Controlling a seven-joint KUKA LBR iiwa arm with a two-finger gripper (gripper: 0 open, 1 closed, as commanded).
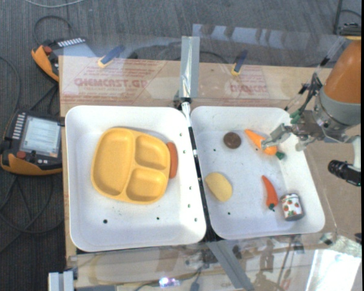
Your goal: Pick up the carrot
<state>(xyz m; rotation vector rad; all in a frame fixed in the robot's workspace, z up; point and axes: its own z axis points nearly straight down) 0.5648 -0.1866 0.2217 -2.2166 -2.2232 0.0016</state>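
Inside the right bin [303,226], I see the carrot [255,139] at the gripper's [275,143] nine o'clock, touching its fingertips; finger spread indeterminable.

Light is bright and even, falling from overhead, and both white bins [133,235] read clean with only soft, short shadows beneath their contents. A clear sheet [273,38] behind the bins carries pale glare streaks. Below the bins, reflective metal [327,265] washes out to bluish white. The overall picture is slightly soft, with fine detail lost on the dark carpet [24,29].
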